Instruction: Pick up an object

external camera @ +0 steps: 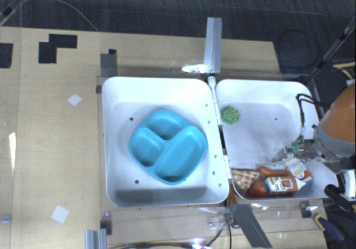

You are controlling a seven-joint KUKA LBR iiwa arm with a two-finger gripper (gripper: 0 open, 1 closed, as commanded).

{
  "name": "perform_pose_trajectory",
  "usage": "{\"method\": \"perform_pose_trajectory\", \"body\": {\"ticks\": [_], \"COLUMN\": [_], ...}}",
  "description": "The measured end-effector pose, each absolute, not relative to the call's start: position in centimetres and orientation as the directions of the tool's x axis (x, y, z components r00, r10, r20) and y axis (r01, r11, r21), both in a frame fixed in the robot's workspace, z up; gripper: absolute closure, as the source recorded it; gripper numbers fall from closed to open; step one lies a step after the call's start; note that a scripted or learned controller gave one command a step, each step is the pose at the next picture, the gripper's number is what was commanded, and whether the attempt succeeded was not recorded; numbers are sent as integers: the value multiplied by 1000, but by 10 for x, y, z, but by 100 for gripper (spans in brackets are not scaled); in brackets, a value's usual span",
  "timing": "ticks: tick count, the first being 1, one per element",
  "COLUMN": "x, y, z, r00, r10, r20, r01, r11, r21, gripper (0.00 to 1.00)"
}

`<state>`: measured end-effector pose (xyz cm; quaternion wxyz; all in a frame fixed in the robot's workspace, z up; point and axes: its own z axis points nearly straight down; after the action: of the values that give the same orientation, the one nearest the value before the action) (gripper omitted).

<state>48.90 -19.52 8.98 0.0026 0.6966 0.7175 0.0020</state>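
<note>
While the pincer (290,152) hangs over the right white bin (261,131), we cannot tell its state. We see a blue divided plastic plate (168,145) in the left white bin (119,131).

The arm (340,123) enters at three o'clock, orange band up, its pincer (293,155) lowered toward four o'clock.

You see 1 green ball (230,114) alone by the right bin's (261,93) left wall. At its near edge, 1 orange carton (285,183) lies flat among red and brown pieces.
</note>
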Motion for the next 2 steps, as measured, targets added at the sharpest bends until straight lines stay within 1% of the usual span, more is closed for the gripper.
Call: {"method": "perform_pose_trajectory", "body": {"ticks": [1, 2], "x": [492, 491], "y": [-196, -166], "z": [102, 90], "r00": [-31, -92], "r10": [1000, 996], "r20": [-5, -9], "r01": [999, 996], "r11": [31, 93], "r21": [14, 15], "gripper": [100, 100]}}
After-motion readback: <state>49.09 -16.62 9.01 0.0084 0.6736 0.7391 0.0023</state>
